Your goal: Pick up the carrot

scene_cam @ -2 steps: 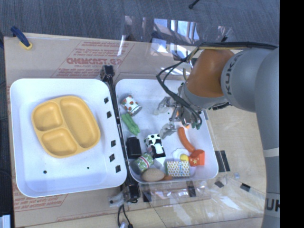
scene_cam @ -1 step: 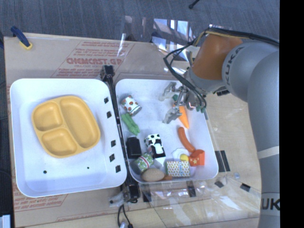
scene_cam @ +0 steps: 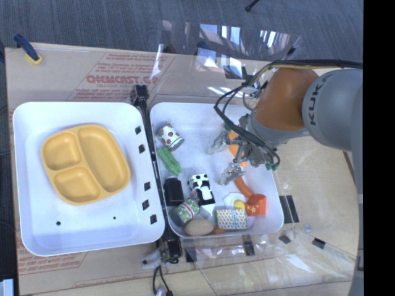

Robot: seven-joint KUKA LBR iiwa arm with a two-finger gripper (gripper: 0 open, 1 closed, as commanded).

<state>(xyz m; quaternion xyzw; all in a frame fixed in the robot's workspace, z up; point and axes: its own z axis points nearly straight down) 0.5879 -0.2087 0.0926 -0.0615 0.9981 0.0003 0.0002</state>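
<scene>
Carrot [scene_cam: 242,176], right bin [scene_cam: 185,113], near its right edge: being straddled by the claw [scene_cam: 226,160], spread wide. Fingers are best being centred before closing.

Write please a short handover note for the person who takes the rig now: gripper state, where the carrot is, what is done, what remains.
Gripper: low in the right bin, over its right half, right at the carrot. Open or shut cannot be judged from this view.
Carrot: lies in the right bin; its upper end runs under the gripper, its lower end points toward the red block.
Yellow tray: in the left bin.
Done: the arm has reached the carrot.
Left: confirm a grasp and lift; the carrot looks not yet raised.
</scene>
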